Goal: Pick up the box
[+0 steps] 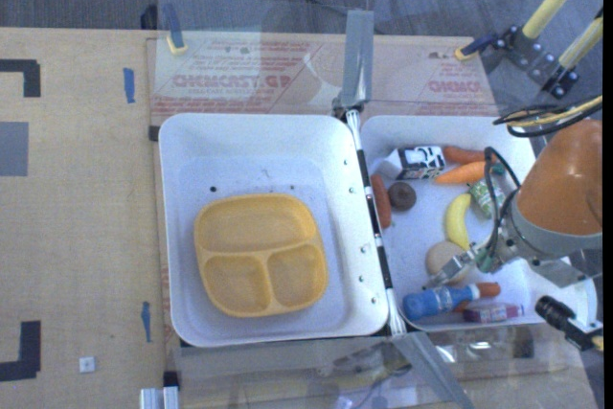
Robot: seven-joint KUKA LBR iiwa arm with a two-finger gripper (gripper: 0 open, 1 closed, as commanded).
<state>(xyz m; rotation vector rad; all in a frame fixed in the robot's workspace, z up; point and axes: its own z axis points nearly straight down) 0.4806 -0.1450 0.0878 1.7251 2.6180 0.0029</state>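
white bins (pixel 182 148) number two; one box (pixel 420 160), two carrots (pixel 460 173).

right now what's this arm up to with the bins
The arm's gripper is low in the right bin, among a banana, carrots and a blue bottle. The box, a small black-and-white carton, lies apart near the bin's far edge. The left bin holds a yellow divided plate.
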